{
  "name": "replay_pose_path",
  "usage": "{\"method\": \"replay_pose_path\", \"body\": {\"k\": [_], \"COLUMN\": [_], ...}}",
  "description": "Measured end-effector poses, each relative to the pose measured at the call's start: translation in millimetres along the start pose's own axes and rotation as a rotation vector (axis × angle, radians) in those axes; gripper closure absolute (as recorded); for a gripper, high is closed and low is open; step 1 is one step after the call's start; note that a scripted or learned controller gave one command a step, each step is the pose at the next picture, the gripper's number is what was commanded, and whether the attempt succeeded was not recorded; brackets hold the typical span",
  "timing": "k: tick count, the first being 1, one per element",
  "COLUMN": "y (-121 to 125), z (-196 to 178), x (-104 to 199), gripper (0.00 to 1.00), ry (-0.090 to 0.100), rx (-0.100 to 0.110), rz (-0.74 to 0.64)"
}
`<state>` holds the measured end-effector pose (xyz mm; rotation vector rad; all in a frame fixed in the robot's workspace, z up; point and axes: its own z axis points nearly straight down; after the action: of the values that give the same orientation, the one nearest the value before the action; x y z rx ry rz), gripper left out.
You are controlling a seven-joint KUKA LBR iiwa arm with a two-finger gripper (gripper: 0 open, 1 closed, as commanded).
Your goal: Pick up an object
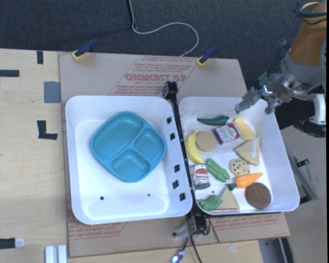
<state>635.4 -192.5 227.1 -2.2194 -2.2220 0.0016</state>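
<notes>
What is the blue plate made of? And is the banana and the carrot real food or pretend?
The blue plate looks like smooth moulded plastic: one even colour, rounded compartments, a soft sheen. The banana and carrot are probably plastic toys too; their colours are flat and bright with no marks or spots like real food has. I can't be fully sure from here.

The light over my bench is even and fairly bright, with no hard glare, though the two white bins (77,147) wash out to a flat pale tone. Shadows are soft: a faint one rims the blue tray (129,146), and the dark floor (55,10) beyond the bench stays dim. The picture is slightly soft and grainy, and my arm (310,43) is a little blurred at the right.
</notes>
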Motion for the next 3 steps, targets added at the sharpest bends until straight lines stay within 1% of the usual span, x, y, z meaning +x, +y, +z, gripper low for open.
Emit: {"method": "replay_pose_path", "body": {"k": [1, 2, 3], "y": [-44, -80, -110], "z": [-47, -96, -159], "x": [41, 100, 143], "gripper": [0.00, 0.00, 0.00], "ry": [0.002, 0.002, 0.001], "rx": [0.000, -0.002, -0.007], "rz": [-0.002, -0.005, -0.005]}}
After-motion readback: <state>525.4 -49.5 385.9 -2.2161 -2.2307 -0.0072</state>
